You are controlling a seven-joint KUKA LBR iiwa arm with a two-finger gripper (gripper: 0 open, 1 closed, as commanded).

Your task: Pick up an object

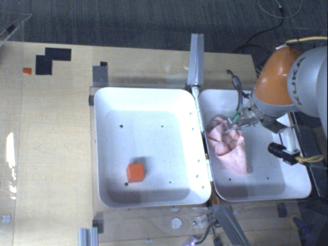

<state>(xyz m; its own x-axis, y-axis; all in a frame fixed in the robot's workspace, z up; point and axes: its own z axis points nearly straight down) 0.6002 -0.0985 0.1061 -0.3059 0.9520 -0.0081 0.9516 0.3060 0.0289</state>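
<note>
Bench (51, 152): pale wood, bears 2 shallow white bins side by side; black marker shapes and 1 small orange tag near far-left corner.
Left bin (154, 106): holds 1 orange block (136, 172), resting flat on the floor toward the near-left part, well apart from every wall and from the arm. Untouched candidate.
Divider: metal rail (196, 60) running back from the seam between the 2 bins.
Right bin (266, 183): holds 1 pink cloth (228, 147), crumpled, lying against the left wall, upper end bunched, lower end trailing toward the near side.
Gripper (237, 121): down at the bunched upper end of the pink cloth, touching or just beside it; tips buried in shadow and fabric.
Pincer state: cannot tell, released or clenched not readable at this angle.
Arm (287, 86): grey with orange band, reaching in from the right, over the far-right part of the right bin.
Task target: judged to be the pink cloth, located in the right bin, left half.
Done: approach and descent onto the cloth, judging by position.
Not confirmed: any grasp; most of the cloth lying on the bin floor, no clear lift.
Left: secure hold, then raise clear of the bin.
Progress estimate: roughly mid-task, pick itself unproven.
</note>
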